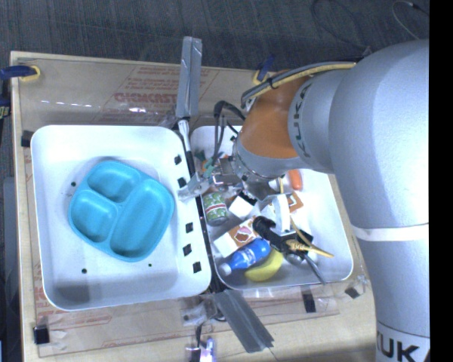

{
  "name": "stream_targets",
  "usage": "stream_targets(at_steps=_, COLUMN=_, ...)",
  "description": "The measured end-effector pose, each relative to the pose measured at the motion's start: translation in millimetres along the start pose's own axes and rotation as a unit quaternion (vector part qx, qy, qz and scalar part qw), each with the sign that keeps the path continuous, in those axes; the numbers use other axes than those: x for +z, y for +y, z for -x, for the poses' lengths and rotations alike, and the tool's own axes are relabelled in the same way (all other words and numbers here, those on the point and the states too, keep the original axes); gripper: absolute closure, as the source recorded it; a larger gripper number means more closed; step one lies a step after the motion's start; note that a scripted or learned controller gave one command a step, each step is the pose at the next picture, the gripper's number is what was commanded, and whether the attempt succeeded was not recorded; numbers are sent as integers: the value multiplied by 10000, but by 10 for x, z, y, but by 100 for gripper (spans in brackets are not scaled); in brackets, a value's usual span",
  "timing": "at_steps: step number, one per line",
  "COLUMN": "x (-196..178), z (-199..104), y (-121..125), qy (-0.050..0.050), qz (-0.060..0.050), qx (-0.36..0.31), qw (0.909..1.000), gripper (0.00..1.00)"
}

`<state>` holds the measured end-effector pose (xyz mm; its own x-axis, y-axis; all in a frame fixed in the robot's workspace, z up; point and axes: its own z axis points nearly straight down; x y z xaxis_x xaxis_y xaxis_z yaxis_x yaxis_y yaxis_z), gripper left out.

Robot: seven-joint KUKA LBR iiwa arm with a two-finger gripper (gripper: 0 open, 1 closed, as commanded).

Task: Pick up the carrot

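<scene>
Carrot (295, 179) reads as a small orange sliver in the right bin (340, 225), near its far right side, mostly tucked under the arm's wrist; the rest is hidden. Gripper (228, 173) sits low over the bin's far left corner, close to the divider between bins, well apart from the carrot. Can't tell finger state, the wrist and cables block it, and nothing is visibly between them. Clutter around: green can (216, 208) just below the gripper, a card with red print (241, 234), blue bottle (249, 256), banana (266, 268) along the near edge, dark tool with yellow tips (291, 241). Left bin (53, 202) holds a blue divided plate (121, 210). Risks, my read: closing here grabs the can or a card instead; the carrot's near the wall, so the approach may clip the rim or push it further underneath.
</scene>
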<state>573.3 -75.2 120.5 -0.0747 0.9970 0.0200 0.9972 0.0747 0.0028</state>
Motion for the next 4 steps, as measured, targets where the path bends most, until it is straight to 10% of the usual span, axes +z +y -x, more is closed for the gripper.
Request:
stream_targets(at_steps=1, x=20, z=70, y=92, qy=103, qz=-108, qx=-202, qw=9997, gripper=0)
stream_targets(at_steps=2, x=-707, z=-293, y=123, qy=-94, qz=-28, qx=15, qw=10000, gripper=0)
stream_targets(at_steps=4, x=201, z=599, y=500, qy=-102, qz=63, qx=1468, qw=9891, gripper=0)
